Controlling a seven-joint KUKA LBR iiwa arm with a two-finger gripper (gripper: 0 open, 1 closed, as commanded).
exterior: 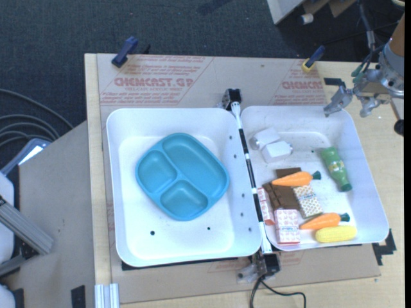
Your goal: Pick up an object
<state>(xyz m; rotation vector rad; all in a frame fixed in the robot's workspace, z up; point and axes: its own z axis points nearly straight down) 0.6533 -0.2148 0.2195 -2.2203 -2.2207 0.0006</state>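
- right bin [359, 140] is the pick source: orange carrots [294, 179] and [323, 221], yellow corn [335, 235], green bottle [336, 167], white blocks [272, 145], brown bar and small packets, all loose w/ gaps between, so there's room for a top-down grab.
- left bin [122, 191] holds just a blue divided plate [182, 176], probably the drop side.
- pincer [352, 100] hovers over the far right corner of the right bin, fingers spread apart, nothing between them.
- arm comes in from the right, wrist high, well apart from the items; nearest pick looks like the bottle.
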